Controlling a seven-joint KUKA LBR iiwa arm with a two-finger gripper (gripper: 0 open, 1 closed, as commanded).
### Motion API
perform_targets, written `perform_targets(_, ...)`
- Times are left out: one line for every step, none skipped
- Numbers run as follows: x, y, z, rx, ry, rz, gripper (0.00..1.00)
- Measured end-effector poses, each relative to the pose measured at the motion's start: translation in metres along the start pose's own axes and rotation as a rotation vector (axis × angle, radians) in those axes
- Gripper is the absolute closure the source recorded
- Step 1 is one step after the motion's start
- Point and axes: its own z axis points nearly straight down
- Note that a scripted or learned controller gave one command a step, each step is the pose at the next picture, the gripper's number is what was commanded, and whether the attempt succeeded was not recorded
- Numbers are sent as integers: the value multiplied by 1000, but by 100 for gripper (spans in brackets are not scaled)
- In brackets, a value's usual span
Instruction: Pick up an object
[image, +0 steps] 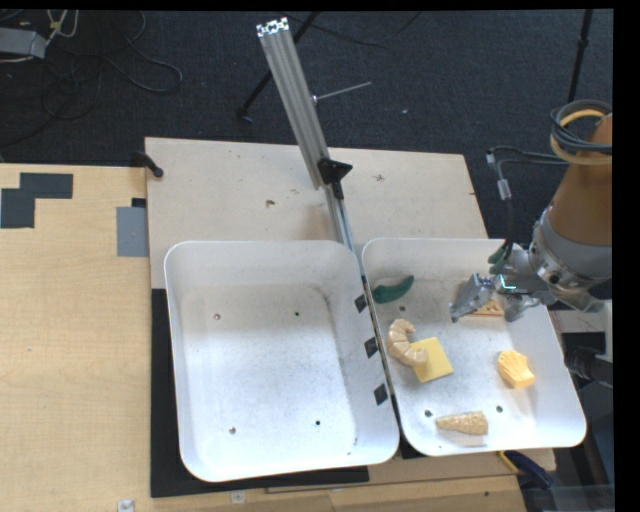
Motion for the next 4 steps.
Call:
perform_targets(-1, 1, -2, -5, -1, 4, 0)
perform_targets(-2, -1, 42, 0, 0, 2, 0)
perform_targets(0, -2, 86, 1, 0, 2, 0)
perform_targets(-6, -8, 132, 1, 0, 2, 0)
